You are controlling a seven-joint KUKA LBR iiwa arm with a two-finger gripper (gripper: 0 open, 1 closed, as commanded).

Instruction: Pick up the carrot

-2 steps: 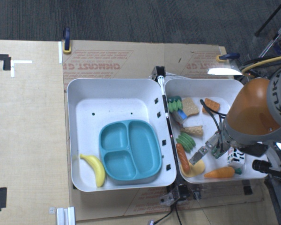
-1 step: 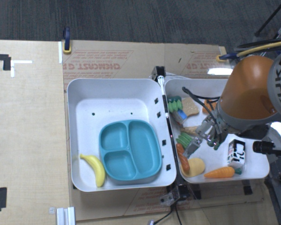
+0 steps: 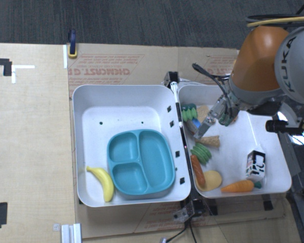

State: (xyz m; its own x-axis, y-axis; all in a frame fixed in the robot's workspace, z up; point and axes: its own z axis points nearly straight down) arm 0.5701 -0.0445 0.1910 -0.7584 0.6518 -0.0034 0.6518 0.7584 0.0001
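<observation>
one carrot [image 3: 238, 187], milk carton [image 3: 256, 165] beside

Bare floor lies open above the carrot [image 3: 238, 187]; a milk carton [image 3: 256, 165] stands near its right, a potato [image 3: 211, 178] just left.

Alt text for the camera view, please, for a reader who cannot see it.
The arm's gripper hangs over the right bin, above toy food, well short of the carrot lying near the bin's front edge. The left bin holds a blue divided tray and a banana.
</observation>
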